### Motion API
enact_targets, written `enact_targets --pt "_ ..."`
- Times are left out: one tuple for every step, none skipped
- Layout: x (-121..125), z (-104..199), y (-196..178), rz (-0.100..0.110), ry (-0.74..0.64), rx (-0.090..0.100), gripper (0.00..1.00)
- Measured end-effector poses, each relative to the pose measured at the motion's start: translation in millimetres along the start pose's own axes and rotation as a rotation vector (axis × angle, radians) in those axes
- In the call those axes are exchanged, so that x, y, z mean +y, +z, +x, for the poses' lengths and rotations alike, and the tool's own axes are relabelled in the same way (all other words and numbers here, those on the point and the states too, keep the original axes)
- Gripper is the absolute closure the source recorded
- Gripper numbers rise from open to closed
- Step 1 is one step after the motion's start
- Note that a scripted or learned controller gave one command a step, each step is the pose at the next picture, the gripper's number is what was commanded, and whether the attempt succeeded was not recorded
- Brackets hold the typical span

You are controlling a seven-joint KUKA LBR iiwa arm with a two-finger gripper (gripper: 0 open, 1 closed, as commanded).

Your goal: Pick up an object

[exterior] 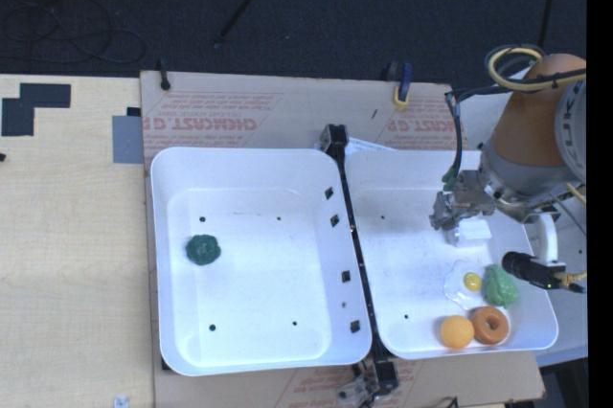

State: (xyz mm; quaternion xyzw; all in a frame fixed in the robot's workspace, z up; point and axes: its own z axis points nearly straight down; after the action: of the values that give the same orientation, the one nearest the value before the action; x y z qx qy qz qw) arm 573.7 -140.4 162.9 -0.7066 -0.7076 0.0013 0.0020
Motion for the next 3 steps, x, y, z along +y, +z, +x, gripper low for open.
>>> enact_targets --pt "-31 49 -74 -0.005 -0.002 0.001 1.00" --pt "-28 161 -108 -0.006 -0.011 0.003 1.00" --pt "-36 223 -107 -0.001 -0.005 0.000 1.00"
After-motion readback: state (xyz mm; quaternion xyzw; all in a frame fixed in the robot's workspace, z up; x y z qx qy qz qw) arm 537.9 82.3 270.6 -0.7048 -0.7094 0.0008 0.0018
